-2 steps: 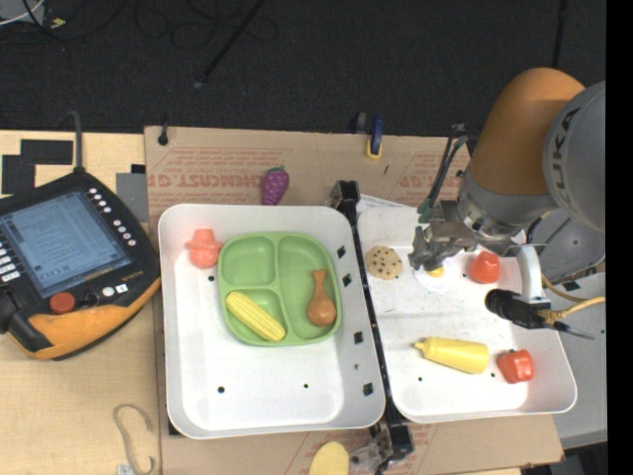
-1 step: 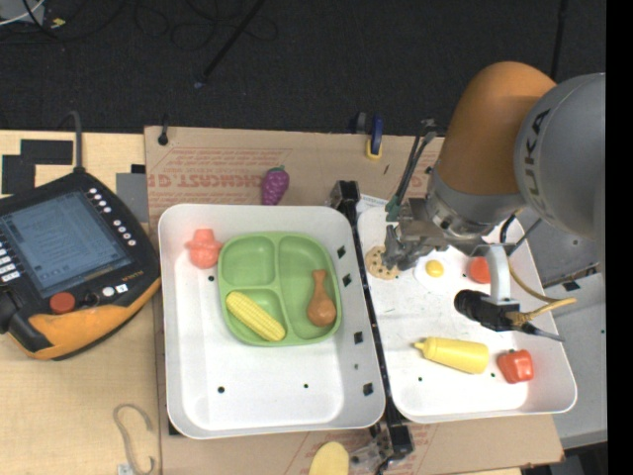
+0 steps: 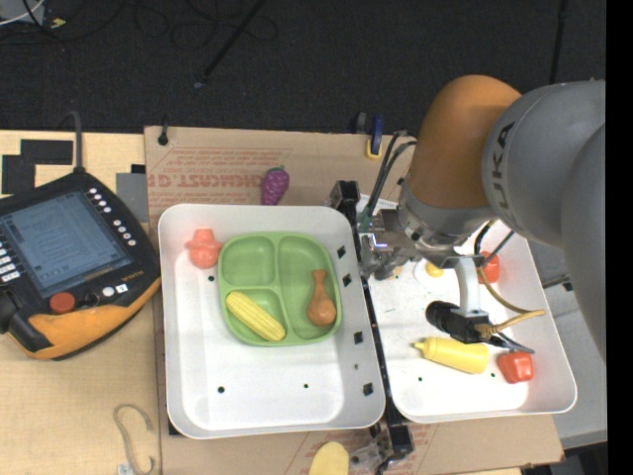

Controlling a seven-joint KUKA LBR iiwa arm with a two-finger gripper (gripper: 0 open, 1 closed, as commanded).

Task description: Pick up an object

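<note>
Yellow bottle (image 3: 455, 354) lies on its side in the right bin (image 3: 425, 399), with the gripper (image 3: 381, 252) well apart from it.

The gripper sits at the right bin's left wall, by the seam between the two bins. The wrist's bulk hides it, so I cannot tell whether it is open or closed, and nothing can be seen held in it. Below and to the right, the bottle lies flat on the bin floor because nothing props it up. Its long axis runs roughly left to right with a slight downward tilt, and what looks like the narrow tip points left. A small red piece (image 3: 514, 367) lies just beside its blunt end. In the left bin (image 3: 257, 389), a green divided plate (image 3: 220, 270) holds a corn cob (image 3: 255, 317) and a drumstick (image 3: 320, 300).
</note>
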